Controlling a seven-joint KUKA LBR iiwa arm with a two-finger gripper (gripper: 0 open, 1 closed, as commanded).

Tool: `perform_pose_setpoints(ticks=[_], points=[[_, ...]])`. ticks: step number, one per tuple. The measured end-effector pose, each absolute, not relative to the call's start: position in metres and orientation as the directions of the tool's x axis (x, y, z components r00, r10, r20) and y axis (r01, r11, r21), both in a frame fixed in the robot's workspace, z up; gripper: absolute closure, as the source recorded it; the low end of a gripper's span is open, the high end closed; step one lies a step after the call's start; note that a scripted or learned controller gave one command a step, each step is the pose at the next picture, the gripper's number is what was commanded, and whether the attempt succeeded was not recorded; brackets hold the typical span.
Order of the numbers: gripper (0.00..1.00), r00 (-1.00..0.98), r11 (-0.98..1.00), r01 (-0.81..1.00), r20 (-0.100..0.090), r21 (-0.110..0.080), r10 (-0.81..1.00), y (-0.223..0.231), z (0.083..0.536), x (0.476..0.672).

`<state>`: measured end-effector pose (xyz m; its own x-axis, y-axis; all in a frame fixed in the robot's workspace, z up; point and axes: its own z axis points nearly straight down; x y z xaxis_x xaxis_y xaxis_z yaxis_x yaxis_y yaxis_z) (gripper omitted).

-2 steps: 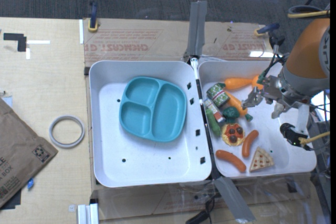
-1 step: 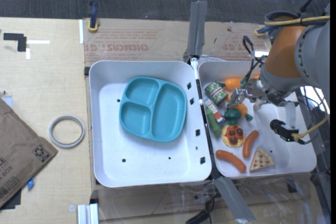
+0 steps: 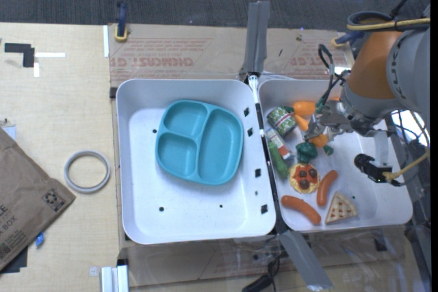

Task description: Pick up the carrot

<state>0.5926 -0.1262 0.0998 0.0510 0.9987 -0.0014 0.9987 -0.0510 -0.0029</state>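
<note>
The gripper (image 3: 319,130) hangs low in the right bin (image 3: 383,215), just beside the carrot (image 3: 304,108). I cannot tell how its jaws stand.

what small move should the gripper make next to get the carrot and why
Probably a short straight descent, then close. The gripper hangs in the right bin right over the carrot, whose orange body lies beside the green can. I cannot tell whether anything is gripped yet, so a careful drop seems safest.

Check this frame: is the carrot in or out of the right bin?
In. The carrot lies inside the right bin, near its far wall beside the gripper.
</note>
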Motion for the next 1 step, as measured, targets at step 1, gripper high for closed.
perform_pose_setpoints(ticks=[1], points=[[1.0,0.089,-0.089,0.996,-0.001,-0.002,0.996,-0.0136,0.1912,0.6168]])
